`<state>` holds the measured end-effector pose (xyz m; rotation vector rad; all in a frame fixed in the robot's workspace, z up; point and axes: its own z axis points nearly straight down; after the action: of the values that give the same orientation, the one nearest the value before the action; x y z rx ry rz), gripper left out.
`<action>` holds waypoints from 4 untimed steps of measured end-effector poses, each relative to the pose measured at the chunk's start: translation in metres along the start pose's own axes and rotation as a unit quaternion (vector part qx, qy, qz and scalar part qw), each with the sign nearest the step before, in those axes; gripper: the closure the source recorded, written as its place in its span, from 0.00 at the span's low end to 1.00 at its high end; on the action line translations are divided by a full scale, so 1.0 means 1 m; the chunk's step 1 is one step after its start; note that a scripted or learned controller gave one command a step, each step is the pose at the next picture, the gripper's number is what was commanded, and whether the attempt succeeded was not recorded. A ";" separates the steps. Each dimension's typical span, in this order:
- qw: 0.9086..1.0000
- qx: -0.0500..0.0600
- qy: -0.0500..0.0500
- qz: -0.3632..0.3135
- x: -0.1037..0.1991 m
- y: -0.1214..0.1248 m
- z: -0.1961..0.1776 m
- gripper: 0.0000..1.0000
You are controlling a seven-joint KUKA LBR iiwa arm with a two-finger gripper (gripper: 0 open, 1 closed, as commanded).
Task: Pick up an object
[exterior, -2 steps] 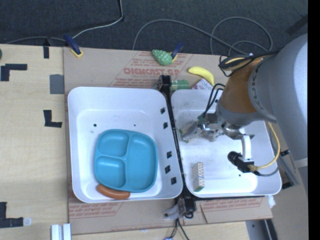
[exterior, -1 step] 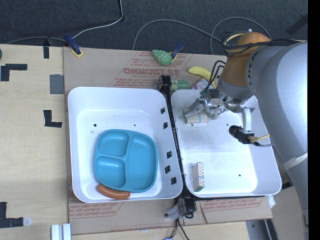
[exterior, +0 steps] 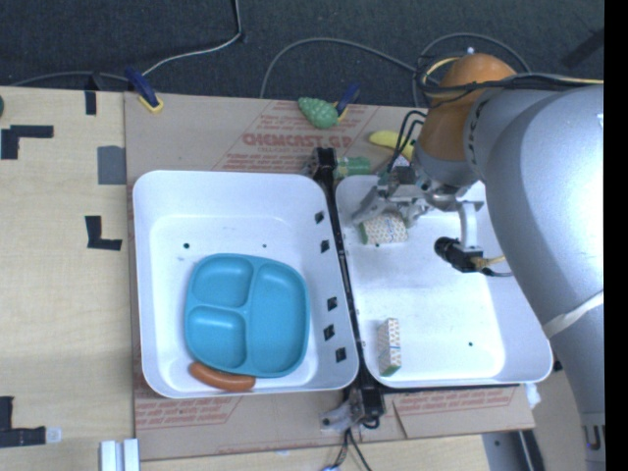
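Pale block (details blurred) sits partly hidden under claw.

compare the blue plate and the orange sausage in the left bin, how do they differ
The blue plate is wide, rounded-square and split into three compartments; the orange sausage is a thin, slightly curved rod. The plate fills much of the left bin's floor; the sausage is far smaller, lying along the plate's near edge. Both lie flat in that bin, away from the gripper.
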<state>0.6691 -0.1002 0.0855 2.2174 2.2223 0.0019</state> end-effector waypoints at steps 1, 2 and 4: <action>1.000 0.000 -0.001 0.001 0.002 0.000 0.000 0.00; 1.000 0.001 -0.001 0.001 0.005 0.000 0.000 0.00; 1.000 0.001 -0.001 0.001 0.006 -0.001 0.000 0.00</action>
<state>0.6685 -0.0943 0.0852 2.2192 2.2200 -0.0018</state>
